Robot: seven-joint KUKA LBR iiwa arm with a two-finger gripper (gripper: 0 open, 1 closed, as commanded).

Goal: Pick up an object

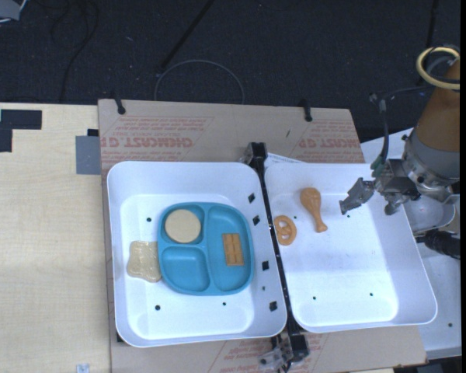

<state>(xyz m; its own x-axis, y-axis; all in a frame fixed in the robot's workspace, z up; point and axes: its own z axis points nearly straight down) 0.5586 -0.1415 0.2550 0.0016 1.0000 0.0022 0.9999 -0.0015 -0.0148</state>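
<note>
In the right bin [373,301] lie a tan toy drumstick [313,207] and, near the divider, an orange pretzel [284,230]. My gripper [373,201] hovers over the bin's upper right part, to the right of the drumstick and apart from it. Its two dark fingers [354,199] are spread, so it is open, and nothing sits between them. The grey arm with its orange band comes in from the right edge.
The left bin [124,200] holds a blue divided tray [188,274] with a round cracker [182,225] and a brown waffle piece [232,248]. A pale bread slice [144,261] lies against the tray's left side. Black clips [256,155] join the bins along the middle.
</note>
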